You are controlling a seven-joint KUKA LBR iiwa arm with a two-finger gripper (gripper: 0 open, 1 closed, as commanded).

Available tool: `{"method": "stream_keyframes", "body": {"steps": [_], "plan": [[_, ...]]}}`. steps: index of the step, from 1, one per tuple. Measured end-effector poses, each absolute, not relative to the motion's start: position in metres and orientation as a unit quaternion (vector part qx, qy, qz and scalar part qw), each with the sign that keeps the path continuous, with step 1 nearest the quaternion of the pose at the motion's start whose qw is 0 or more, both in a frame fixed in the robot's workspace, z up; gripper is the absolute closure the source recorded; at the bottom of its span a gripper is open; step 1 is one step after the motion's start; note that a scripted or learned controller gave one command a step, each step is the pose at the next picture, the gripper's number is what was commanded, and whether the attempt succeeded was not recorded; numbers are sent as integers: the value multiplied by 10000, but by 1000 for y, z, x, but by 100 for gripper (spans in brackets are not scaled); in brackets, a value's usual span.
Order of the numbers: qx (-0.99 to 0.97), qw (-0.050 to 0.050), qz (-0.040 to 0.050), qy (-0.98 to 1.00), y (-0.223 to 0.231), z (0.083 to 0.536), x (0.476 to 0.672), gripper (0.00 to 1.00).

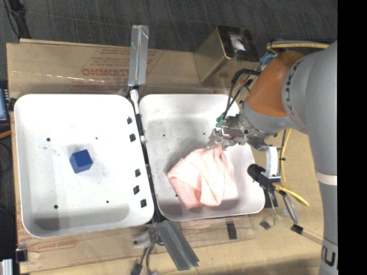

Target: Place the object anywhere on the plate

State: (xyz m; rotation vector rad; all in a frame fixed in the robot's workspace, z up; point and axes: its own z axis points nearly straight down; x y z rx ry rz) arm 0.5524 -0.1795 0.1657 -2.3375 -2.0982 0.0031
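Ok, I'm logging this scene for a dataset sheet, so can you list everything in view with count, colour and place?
blue cube: one, blue, in the left bin, left of its middle.
pink cloth: one, pale pink, crumpled, in the right bin, toward its near right side.
left bin: one, white, shallow, left half of the bench.
right bin: one, white, shallow, beside the left bin.
cardboard sheet: one, brown with red print, under and behind the bins.
metal box: one, tan, behind the right bin.
arm: one, grey with an orange band, reaching in from the right.
gripper: one, at the pink cloth's upper edge.
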Motion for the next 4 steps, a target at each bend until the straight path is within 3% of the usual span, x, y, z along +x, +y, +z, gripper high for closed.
{"method": "stream_keyframes", "body": {"steps": [2, 4], "plan": [[-7367, 11, 6, -6763, -180, 231, 556, 100], [-4093, 23, 10, -9124, -79, 238, 528, 100]]}}
